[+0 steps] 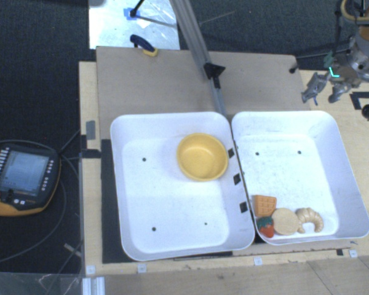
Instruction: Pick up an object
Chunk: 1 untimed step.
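**A:** Look at your gripper (325,91) first: its two fingers stand apart with nothing between them, up at the far right, above the bench beyond the right bin's back rim.

**B:** And the things you could pick?

**A:** In the right bin (295,141), crowded into the near-left corner: a waffle piece (264,204), a small red item (267,229) at the wall, a round cracker (285,220) touching both, and a croissant (310,219) just beside the cracker. All lie well apart from your gripper. The left bin (141,220) holds a yellow bowl (202,157), upright, near its back right.

**B:** The surroundings?

**A:** You have both bins side by side on a tan bench (154,78). A grey pole (190,26) slants down to where the bins meet. On the dark floor at the left lies a teach pendant (21,178) with its cable.
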### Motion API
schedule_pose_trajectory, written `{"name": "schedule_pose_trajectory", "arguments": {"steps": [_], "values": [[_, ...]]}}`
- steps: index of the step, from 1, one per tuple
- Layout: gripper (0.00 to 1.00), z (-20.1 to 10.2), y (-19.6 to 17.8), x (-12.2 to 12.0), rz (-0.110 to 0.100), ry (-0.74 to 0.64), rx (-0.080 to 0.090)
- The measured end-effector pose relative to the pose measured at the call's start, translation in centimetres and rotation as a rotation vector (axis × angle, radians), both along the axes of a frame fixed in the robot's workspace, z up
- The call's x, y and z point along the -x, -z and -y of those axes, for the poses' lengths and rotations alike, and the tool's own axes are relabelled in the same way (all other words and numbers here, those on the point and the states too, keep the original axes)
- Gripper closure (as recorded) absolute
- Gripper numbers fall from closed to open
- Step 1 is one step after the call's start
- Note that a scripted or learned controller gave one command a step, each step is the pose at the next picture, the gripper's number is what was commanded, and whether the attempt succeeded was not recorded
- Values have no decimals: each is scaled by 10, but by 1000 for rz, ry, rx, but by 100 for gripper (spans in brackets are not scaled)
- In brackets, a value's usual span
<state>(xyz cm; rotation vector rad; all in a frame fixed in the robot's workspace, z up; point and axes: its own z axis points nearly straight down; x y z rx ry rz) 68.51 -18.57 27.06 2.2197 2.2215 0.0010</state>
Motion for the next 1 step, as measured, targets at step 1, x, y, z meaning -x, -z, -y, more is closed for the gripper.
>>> {"name": "schedule_pose_trajectory", "arguments": {"steps": [1], "values": [[0,0,0,0,0,0,0]]}}
